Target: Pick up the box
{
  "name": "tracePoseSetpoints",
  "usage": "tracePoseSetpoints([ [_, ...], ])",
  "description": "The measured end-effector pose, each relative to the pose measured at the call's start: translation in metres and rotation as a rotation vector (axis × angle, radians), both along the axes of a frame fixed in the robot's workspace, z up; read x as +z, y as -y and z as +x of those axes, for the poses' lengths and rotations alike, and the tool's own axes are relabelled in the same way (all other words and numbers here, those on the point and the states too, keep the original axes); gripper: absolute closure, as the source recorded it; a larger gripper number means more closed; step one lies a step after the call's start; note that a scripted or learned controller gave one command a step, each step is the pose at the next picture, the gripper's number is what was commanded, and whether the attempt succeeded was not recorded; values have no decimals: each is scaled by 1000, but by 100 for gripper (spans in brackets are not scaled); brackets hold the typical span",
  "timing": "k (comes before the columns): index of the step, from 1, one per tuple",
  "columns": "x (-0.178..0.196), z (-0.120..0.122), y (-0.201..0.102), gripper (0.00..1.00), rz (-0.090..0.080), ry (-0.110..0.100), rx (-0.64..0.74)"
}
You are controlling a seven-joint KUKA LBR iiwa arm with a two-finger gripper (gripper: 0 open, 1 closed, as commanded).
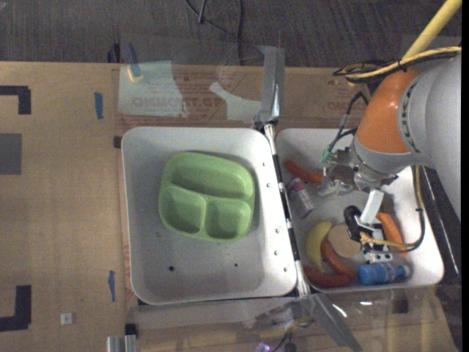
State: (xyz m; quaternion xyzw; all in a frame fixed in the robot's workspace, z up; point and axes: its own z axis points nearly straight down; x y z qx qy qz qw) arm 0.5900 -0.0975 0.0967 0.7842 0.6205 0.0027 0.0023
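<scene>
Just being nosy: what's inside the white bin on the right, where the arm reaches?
A banana, a blue bottle, a small purplish bottle and an orange stick lie in the right bin. The arm covers its upper right corner; anything under it is hidden.

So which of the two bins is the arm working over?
The right-hand bin in the view, the one with the banana and blue bottle; the left-hand bin holds a green tray.
</scene>
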Motion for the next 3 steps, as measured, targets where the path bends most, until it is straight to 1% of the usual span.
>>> tracePoseSetpoints([
  [1, 146, 43, 60, 100, 0, -8, -340],
  [2, 183, 63, 64, 100, 0, -7, -423],
  [3, 126, 12, 95, 100, 2, -12, -860],
])
